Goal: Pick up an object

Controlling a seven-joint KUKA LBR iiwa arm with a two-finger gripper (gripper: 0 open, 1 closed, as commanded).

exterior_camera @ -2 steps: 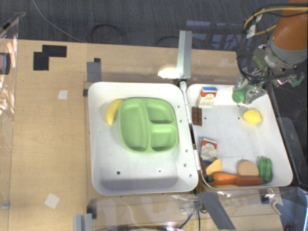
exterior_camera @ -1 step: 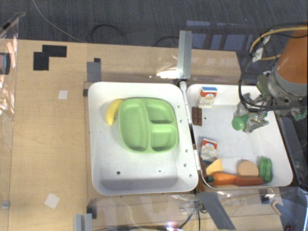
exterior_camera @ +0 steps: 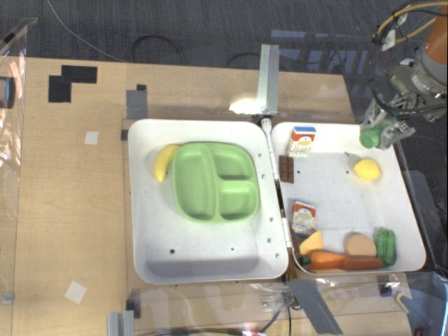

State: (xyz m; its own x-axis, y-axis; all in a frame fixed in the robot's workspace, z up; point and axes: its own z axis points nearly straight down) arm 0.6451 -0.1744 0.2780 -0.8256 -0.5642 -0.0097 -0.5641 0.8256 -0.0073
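Observation:
My gripper (exterior_camera: 379, 133) hangs over the back right corner of the right bin (exterior_camera: 329, 194), reaching in from the upper right. It is shut on a small round green object (exterior_camera: 370, 137), which sits between the fingers at the level of the bin's rim. Just below it a yellow lemon (exterior_camera: 367, 169) lies on the bin floor. A small carton (exterior_camera: 302, 141) stands at the back left of this bin, with a brown bar (exterior_camera: 285, 168) beside it and a second carton (exterior_camera: 303, 218) further forward.
Along the right bin's front edge lie a yellow wedge (exterior_camera: 311, 242), a carrot (exterior_camera: 327, 260), a tan round piece (exterior_camera: 360, 244), a red sausage (exterior_camera: 364, 262) and a green vegetable (exterior_camera: 386, 246). The left bin (exterior_camera: 150, 243) holds a green divided plate (exterior_camera: 213, 180) and a banana (exterior_camera: 164, 161).

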